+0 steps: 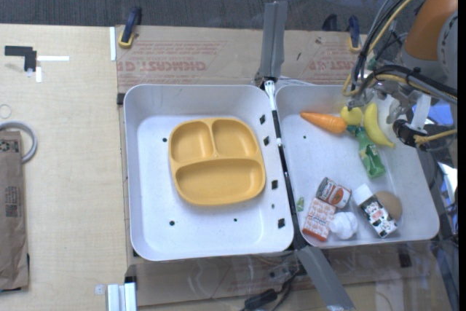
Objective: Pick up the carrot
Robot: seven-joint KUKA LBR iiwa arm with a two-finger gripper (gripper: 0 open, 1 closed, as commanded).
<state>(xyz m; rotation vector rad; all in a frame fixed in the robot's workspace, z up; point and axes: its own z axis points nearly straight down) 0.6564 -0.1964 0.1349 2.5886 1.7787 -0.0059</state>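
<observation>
Carrot, an orange tapered toy vegetable with a green top, lies on the floor of the right-hand shallow white bin, near its back wall, with its pointed tip aimed toward the divider between the two bins. Nothing has it in hand: the pick-up has, by all appearances, not yet been achieved, and the whole of the lift remains to be done.

The grey arm with its orange band reaches in from the right, and its two-finger gripper hangs over the back right corner of that bin, beside the carrot's leafy end rather than above its body. Cables and housing crowd the tool, so whether it is open or closed cannot be told.

A yellow plastic banana rests just beside the carrot's green end, between carrot and gripper, and a green toy piece lies just below it. These look likely to obstruct a clean approach from the right. Toward the front of the same bin sit a small red-labelled can, a red-and-white packet, a white rounded item, and a small white carton with a tan round piece beside it, all well apart from the carrot.

The left-hand white bin holds a yellow three-compartment plastic plate, its sections bare.
</observation>
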